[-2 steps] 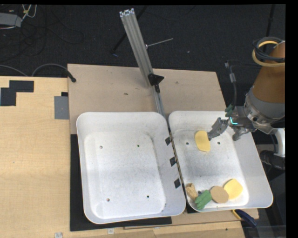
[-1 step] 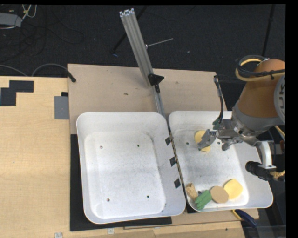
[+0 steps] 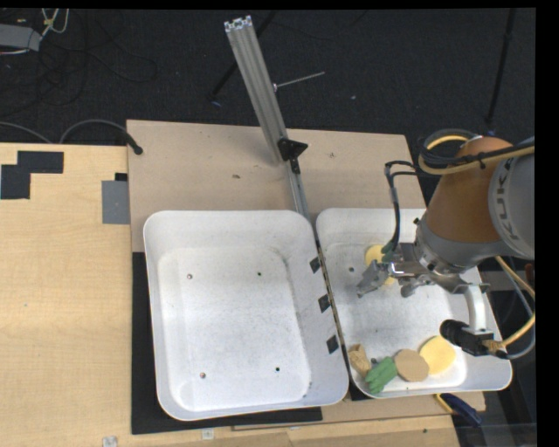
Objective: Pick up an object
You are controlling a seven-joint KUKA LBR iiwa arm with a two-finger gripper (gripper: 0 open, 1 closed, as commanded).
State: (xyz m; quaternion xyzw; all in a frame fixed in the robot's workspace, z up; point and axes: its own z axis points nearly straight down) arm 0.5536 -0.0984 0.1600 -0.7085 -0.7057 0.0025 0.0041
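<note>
Two white bins sitting side by side on bench: left bin (image 3: 175, 253), right bin (image 3: 345, 229). Black clips (image 3: 323, 302) lining seam between them. Tan board (image 3: 218, 166) lying under bins, pale wood tabletop (image 3: 61, 306) extending at left. Aluminium rail (image 3: 260, 92) slanting from top down toward bin seam, black bracket (image 3: 291, 148) sitting on it. Dark cables (image 3: 113, 52) trailing across dark floor behind.

Dark floor (image 3: 131, 61) up top, black, with loose cables (image 3: 52, 22) trailing at the upper left. Light wood tabletop (image 3: 61, 306) on the left, a few dark and grey rectangles (image 3: 113, 201) set in it. Tan board (image 3: 210, 170) behind and under the bins. Silver aluminium strut (image 3: 262, 96) leans in from the top, ending at a black bracket (image 3: 291, 150). Flat, even light.
</note>
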